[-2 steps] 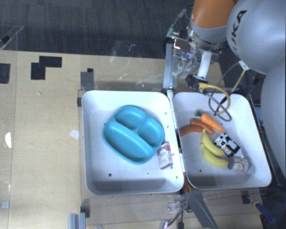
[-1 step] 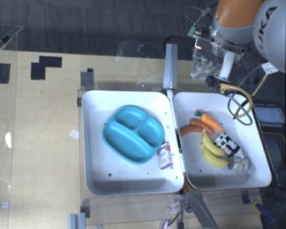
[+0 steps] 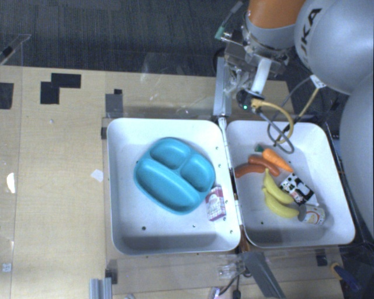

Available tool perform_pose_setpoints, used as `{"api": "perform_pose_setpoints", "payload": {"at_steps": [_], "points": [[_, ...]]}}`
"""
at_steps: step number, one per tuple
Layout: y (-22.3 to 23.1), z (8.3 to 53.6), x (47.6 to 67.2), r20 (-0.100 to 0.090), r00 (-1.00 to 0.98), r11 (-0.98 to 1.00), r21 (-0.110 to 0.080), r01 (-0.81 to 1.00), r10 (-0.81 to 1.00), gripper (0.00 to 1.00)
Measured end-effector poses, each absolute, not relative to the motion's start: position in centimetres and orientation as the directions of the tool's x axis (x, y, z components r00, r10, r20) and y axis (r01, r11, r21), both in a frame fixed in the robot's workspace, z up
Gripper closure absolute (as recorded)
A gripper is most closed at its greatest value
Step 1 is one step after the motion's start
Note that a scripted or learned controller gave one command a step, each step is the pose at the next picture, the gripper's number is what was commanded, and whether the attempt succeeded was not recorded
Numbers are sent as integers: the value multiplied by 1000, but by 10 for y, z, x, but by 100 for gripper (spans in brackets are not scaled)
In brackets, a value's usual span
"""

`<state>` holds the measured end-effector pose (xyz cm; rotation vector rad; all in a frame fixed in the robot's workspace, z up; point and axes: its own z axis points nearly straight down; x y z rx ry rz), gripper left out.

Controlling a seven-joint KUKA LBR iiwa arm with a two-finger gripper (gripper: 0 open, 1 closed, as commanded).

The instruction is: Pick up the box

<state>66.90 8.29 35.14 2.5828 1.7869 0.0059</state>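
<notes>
arm (image 3: 274, 17): up high behind the bins | jaws: can't tell | box (image 3: 215, 203): leans on plate (image 3: 174, 174), not picked yet

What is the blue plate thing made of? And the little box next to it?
The blue plate looks like smooth moulded plastic: even colour, rounded compartments, a soft sheen. The box looks like printed cardboard, with flat faces and a pink-and-white label, though it's too small to be sure.
</notes>
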Motion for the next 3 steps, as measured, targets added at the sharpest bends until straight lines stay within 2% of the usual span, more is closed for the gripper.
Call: {"api": "perform_pose_setpoints", "payload": {"at_steps": [1,2,3], "points": [[64,289,669,4,568,-568,2,823,823,100],[49,184,669,2,535,-535,1,845,845,100],[-10,186,670,3,409,-409,3,912,912,100]]}}
